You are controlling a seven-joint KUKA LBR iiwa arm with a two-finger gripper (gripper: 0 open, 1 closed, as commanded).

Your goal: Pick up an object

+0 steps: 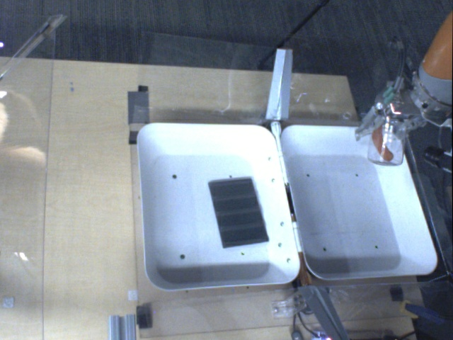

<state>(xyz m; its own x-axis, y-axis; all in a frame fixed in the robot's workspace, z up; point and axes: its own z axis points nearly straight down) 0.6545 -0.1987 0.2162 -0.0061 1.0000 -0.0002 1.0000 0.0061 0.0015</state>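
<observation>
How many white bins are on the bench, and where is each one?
2. The left bin holds a dark ribbed block near its middle. The right bin sits beside it, touching along the centre divider; the claw is above its far right corner.

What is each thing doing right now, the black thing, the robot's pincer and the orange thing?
Dark ridged rectangular pad: lying flat in the left bin, tilted slightly, untouched.
Pincer: raised over the right bin's far right corner.
Orange-red object: between the pincer's fingers, held up off the bin floor.
</observation>
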